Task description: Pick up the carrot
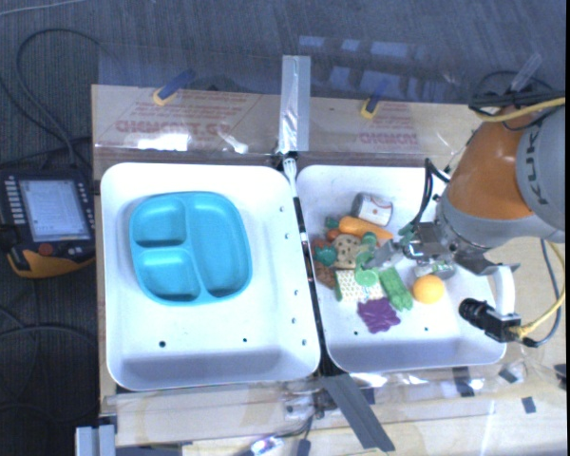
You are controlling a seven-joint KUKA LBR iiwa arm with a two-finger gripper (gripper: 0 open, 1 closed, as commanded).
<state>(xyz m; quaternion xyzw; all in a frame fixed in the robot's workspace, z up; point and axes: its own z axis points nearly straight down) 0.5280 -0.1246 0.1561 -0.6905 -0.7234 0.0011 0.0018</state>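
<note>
camera view | tabletop point(199, 112) brown, dark carpet around | pincer point(413, 248) in right bin point(437, 345) near carrot point(361, 226); opening can't tell

Two shallow white bins sit side by side on the tabletop point(199, 112), their inner walls touching. The left white bin point(123, 350) holds a light blue three-compartment plastic plate point(190, 245), lying toward its rear left part. The right white bin point(408, 350) holds a cluster of toy foods near its centre. There the orange carrot point(362, 226) lies toward the back, with a small white cylinder point(372, 204) just behind it. A green leafy vegetable piece point(393, 288) lies in front of the carrot, a purple grape bunch point(378, 314) further forward, and a round yellow-orange fruit point(427, 289) to the right. The gripper point(416, 248) hangs above the bin's right half, right of the carrot. A handheld control pendant point(43, 221) lies on the floor left of the tabletop.
</note>
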